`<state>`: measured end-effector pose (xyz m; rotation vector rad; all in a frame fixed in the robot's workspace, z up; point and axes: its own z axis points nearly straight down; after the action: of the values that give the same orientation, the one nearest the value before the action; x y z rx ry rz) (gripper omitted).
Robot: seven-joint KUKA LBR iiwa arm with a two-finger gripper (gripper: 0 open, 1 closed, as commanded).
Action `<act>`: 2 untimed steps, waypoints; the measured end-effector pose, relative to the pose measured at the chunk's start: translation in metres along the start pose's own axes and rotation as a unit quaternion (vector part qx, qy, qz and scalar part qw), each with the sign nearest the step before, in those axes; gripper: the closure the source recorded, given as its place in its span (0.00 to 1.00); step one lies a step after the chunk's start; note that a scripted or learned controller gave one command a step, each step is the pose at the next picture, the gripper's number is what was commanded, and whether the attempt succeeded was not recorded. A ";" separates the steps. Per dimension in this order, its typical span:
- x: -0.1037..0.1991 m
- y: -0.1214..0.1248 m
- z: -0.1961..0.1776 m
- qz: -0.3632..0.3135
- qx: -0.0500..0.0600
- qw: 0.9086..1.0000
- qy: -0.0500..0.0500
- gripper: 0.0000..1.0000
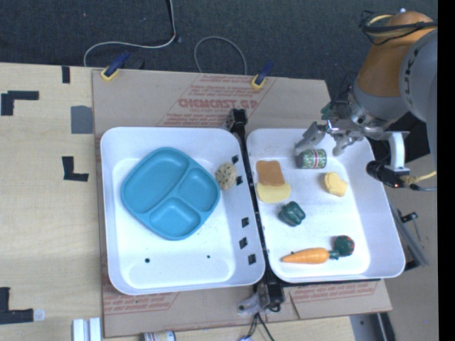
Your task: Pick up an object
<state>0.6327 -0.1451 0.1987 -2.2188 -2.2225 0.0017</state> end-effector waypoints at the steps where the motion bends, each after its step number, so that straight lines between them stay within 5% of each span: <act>1: -0.005 0.012 0.095 0.003 0.008 1.000 0.000 0.00; 2: -0.033 0.026 0.117 0.004 0.030 0.999 0.011 0.00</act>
<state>0.6585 -0.1779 0.0815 -2.1869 -2.1725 0.0423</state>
